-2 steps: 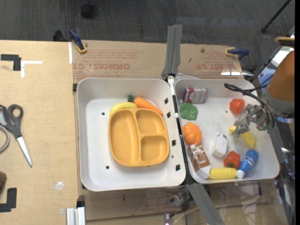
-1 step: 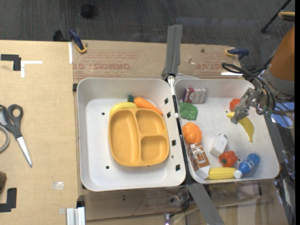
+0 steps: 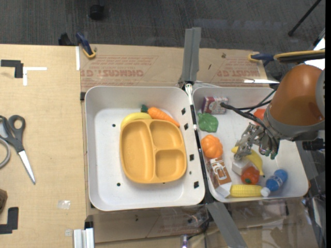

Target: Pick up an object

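Observation:
My gripper [image 3: 245,148] hangs low over the middle of the right bin [image 3: 292,187], tilted toward the lower left. Just below its tip lie a small yellow banana [image 3: 255,161] and a white block [image 3: 239,167]. I see nothing held in it. Around it lie a red toy fruit [image 3: 250,175], a corn cob [image 3: 245,190], a blue bottle [image 3: 275,181], an orange fruit [image 3: 211,145], a green piece [image 3: 208,122], a brown box [image 3: 219,171] and a pink can [image 3: 213,105].
The left bin [image 3: 103,154] holds a yellow divided plate [image 3: 153,151] with a carrot [image 3: 163,114] at its far edge. Scissors [image 3: 20,143] lie on the bench at the far left. The arm's orange band [image 3: 297,97] overhangs the right bin's far right.

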Controlling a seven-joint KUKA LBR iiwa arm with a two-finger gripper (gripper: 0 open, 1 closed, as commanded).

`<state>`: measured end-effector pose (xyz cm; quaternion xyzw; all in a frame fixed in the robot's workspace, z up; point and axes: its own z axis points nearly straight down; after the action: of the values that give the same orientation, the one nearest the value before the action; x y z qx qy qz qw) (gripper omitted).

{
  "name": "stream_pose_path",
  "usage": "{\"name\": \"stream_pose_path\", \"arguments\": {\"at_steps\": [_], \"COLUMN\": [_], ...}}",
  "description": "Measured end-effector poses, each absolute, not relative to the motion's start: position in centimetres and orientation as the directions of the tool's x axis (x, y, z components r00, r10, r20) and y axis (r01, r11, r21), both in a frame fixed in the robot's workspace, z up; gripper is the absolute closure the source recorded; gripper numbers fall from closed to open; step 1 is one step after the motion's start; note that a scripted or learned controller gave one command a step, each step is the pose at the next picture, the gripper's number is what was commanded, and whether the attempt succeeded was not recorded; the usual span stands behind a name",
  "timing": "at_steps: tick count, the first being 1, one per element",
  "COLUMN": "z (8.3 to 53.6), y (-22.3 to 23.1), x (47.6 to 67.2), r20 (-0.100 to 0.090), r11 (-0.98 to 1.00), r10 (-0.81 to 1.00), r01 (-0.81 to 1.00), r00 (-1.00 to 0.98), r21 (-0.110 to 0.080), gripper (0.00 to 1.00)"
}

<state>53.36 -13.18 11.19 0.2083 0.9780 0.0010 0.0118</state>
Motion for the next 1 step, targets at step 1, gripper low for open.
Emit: {"name": "stream_pose_path", "arguments": {"at_steps": [1], "z": [21.92], "y": [-7.59], "x": [54.81], "r20": [-0.004], "r11": [0.938], "r10": [0.346], "r01": [0.346], "r00": [-0.938], "r21": [0.001], "gripper": [1.00]}}
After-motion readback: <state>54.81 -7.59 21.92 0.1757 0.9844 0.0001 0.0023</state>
